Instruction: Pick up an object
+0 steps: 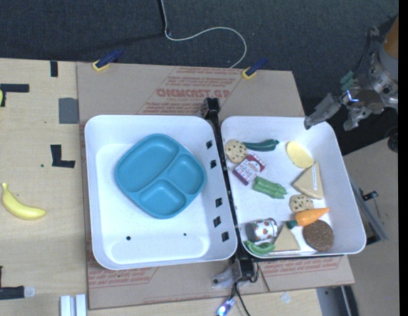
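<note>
The main risk sits in the near corner of the right bin [345, 196], where the toy food is packed tight: a brown round patty [318, 235] touches an orange carrot [311, 216], with a cookie [300, 203], a sandwich wedge [287, 240] and a small red-and-white can [262, 229] just beside them, so a descent there could likely catch two pieces at once or nudge one aside and close on nothing. Farther in, a green pepper [269, 188], a red packet [248, 170], a cheese wedge [311, 182] and a yellow round piece [298, 154] lie more apart and look like safer targets, though the flat ones may slip out of a pinch. A second cookie [235, 151] and a dark green bean [260, 145] lie by the far wall, where a finger could strike the rim. The left bin [101, 176] holds a blue divided tray [160, 174]. The gripper [345, 110] hovers beyond the right bin's far right corner, outside it and tilted, holding nothing; whether its fingers are wide or narrow I cannot tell
</note>
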Tool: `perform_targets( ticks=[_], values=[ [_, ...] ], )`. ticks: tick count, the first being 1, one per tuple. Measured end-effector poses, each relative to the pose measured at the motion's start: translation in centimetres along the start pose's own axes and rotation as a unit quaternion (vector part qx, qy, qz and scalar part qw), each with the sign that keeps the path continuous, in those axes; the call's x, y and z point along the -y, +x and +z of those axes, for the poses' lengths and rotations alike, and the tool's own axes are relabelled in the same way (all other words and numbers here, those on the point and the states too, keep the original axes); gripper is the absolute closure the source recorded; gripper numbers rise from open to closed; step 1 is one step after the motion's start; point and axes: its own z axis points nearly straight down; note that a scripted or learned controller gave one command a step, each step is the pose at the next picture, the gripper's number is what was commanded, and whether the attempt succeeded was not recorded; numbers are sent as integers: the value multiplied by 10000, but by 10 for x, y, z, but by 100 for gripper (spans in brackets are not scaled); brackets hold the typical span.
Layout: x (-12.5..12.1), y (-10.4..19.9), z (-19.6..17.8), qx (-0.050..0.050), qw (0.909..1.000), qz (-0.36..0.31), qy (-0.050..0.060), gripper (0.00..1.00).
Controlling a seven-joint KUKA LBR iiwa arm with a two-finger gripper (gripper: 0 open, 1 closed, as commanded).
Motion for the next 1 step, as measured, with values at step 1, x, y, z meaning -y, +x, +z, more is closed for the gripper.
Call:
perform_targets(
  ticks=[1],
  values=[
    [79,19,-100,0,10000,20,13,0]
  ],
)
